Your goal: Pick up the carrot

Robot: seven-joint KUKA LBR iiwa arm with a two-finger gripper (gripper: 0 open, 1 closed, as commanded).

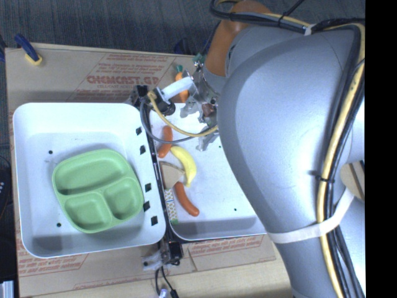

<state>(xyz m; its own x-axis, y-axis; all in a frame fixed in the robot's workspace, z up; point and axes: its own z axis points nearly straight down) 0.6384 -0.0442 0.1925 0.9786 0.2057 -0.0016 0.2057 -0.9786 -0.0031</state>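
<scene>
Two white bins sit side by side on the surface (93, 73). Left bin (25, 166) holds a green divided plate (96, 189). Right bin (211, 228) holds a banana (186, 164), a sausage (186, 199) near its front, and the carrot (165, 140) lying against the dividing wall, just behind the banana. Tool (201, 107) hangs over the bin's rear, apart from the carrot; its state cannot be determined.

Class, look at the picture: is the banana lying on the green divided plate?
No. The banana lies in the right bin, while the green divided plate sits apart in the left bin.
</scene>
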